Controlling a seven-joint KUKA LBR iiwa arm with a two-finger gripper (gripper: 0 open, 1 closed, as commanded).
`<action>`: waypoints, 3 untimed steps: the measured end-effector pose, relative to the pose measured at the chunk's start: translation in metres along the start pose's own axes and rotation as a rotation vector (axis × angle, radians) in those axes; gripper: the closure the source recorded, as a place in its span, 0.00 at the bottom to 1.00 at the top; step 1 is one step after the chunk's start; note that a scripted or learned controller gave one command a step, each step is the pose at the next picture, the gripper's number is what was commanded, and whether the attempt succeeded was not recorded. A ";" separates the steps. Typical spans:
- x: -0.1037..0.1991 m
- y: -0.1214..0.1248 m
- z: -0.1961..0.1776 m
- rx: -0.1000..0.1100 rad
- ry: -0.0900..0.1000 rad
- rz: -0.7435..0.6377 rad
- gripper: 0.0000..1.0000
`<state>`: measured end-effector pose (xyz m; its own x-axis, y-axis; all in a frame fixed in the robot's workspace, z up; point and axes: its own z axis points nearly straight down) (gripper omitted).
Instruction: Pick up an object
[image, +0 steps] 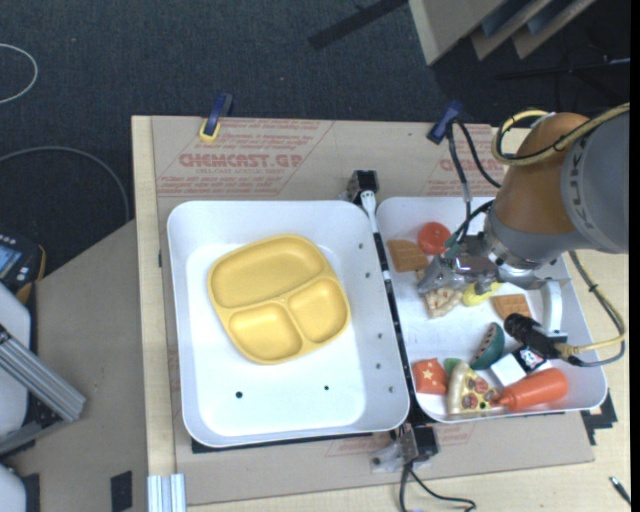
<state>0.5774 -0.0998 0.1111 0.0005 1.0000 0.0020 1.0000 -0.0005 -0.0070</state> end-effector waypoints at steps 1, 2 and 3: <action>0.001 0.001 0.027 -0.006 -0.001 -0.001 0.00; 0.000 0.000 0.016 -0.006 -0.001 0.001 1.00; 0.009 -0.002 -0.031 -0.012 -0.003 -0.002 1.00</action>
<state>0.5753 -0.0910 0.1426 -0.0014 1.0000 -0.0008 1.0000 0.0014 0.0051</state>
